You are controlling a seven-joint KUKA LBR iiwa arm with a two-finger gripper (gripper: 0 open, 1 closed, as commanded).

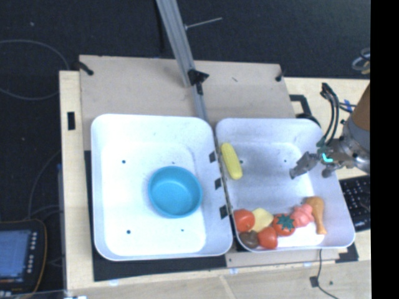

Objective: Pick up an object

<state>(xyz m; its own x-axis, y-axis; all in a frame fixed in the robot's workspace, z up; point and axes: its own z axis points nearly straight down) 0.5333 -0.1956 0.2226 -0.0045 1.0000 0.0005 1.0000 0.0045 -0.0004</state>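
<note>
A: Noting status. The gripper (307,165) hangs over the right bin (262,132), toward its right side, above bare white floor. Nothing sits between its fingers that I can make out.

B: Fingers spread or closed?

A: Cannot tell from where I stand. I see one dark finger pointing left and down, and the rest blurs into the wrist. Leaving that entry open.

B: So where are the things it could take?

A: All in the right bin. A yellow corn cob (231,161) lies alone near the left wall, well apart from the gripper. Along the front edge there's a heap: a red tomato (244,219), a yellow lump (262,217) touching it, a strawberry-like piece with a green top (285,224), another red piece (268,238), something dark brown (249,240) at the very front, and a pink and orange toy (310,212) at the right end.

B: And the left bin (112,136)?

A: Holds a blue bowl (175,191), near the middle.

B: Progress, then?

A: My reading: no pick made yet. Every item rests on a bin floor. What's left is the whole job: choose one, descend, close, lift. The pink and orange toy lies nearest the gripper.
</note>
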